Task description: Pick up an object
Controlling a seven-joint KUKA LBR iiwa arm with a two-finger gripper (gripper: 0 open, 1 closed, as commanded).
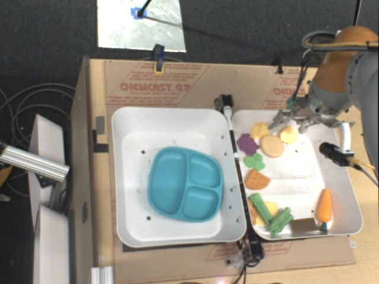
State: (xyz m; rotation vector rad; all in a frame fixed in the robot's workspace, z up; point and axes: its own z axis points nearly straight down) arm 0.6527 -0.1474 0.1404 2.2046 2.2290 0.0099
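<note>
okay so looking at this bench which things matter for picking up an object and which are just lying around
For the job: gripper over the right bin; toy foods there: purple grapes, tan round piece, orange slice, carrot, green pieces.

Lying about: blue divided tray in the left bin; foil sheet.

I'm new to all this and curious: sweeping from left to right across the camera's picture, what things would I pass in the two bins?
Blue divided tray → purple grapes → orange waffle piece → round tan cookie → carrot.
</note>
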